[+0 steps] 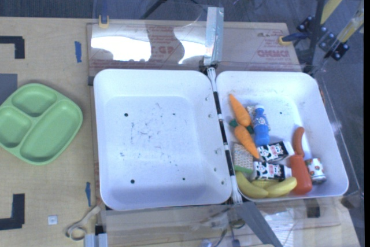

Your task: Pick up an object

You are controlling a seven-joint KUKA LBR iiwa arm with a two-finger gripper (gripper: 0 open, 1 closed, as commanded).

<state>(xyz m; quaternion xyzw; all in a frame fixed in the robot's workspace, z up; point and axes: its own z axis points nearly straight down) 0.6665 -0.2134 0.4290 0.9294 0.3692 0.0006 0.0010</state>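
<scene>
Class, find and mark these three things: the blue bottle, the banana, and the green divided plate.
blue bottle (pixel 261 126), camera view, on its middle body.
banana (pixel 267 188), camera view, on the middle of its curve.
green divided plate (pixel 43 136), camera view, on its large compartment.

There were 2 white bins, 2 carrots, 2 bananas, 2 cow-print cartons, 1 blue bottle, 1 green divided plate.

Red print on the cardboard is unreadable.
</scene>
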